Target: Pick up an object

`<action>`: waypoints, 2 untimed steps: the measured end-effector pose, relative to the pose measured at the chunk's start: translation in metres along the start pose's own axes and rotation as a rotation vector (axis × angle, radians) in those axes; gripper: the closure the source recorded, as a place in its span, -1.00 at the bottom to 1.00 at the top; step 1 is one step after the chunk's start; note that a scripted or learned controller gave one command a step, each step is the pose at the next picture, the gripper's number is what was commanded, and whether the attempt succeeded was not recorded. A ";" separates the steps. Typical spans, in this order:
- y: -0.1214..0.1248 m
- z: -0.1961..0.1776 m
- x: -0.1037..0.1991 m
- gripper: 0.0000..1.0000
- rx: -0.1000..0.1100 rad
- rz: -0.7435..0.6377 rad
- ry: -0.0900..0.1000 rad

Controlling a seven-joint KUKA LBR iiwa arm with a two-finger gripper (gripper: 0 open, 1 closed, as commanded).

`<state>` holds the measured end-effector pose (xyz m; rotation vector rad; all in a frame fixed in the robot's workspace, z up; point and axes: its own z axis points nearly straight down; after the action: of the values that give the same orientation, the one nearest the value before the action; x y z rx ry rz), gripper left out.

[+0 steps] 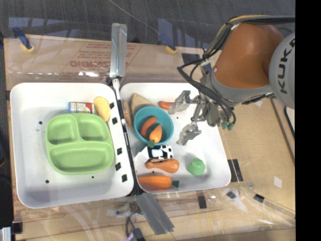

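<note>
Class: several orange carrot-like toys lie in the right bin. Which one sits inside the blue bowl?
The short carrot leaning in the blue bowl; the other carrots lie on the bin floor near its front edge.

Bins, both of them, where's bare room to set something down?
Left bin: bare strips left of the green tray and along the near edge. Right bin: bare floor right of the green ball. Crowded around the blue bowl and carrots.

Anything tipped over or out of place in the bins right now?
The blue round bowl in the right white bin lies tipped on its side, an orange carrot-like toy sitting in its mouth. Nothing else stands out.
</note>
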<state>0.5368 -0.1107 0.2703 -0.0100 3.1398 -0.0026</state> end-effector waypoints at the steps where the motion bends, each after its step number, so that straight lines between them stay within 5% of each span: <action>1: -0.067 0.175 0.013 -1.00 -0.001 0.237 0.000; 2: -0.066 0.177 -0.024 -1.00 0.000 0.188 -0.001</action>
<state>0.5615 -0.1765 0.0936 0.2850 3.1252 -0.0029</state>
